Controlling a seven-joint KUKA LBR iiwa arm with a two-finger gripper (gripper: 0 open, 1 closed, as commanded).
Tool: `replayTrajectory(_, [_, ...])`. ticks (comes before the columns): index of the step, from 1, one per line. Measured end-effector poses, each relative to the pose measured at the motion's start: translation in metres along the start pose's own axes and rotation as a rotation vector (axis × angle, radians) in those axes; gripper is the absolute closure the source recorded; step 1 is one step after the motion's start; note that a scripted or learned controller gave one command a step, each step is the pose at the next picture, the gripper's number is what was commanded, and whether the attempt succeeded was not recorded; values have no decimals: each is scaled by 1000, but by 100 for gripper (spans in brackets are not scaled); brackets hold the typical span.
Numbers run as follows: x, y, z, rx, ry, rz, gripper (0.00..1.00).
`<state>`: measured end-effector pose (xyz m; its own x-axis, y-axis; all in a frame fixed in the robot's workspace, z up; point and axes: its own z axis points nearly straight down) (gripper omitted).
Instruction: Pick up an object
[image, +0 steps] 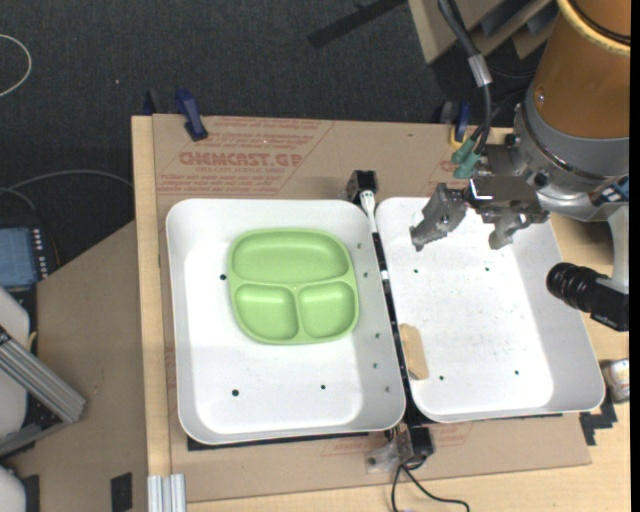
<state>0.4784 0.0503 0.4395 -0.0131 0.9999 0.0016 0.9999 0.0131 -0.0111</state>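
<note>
- A robotics lab: a cardboard-topped bench (250, 150) bearing two white bins (190, 330), held by clamps (190, 115).
- Loose cables (60, 180) trail across dark carpet (80, 60).

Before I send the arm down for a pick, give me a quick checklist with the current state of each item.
1. Target present: green divided plate lies in the left bin. Ok.
2. Gripper over target: it hangs above the right bin, not the plate. Not ok.
3. Fingers spread, nothing between them. Ok.
4. Plate lies flat, apart from the bin walls. Ok.
5. Plate rim graspable by the fingers: cannot tell.
</note>
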Motion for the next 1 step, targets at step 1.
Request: replayTrajectory(1, [-7, 1, -16, -17, -1, 12, 100])
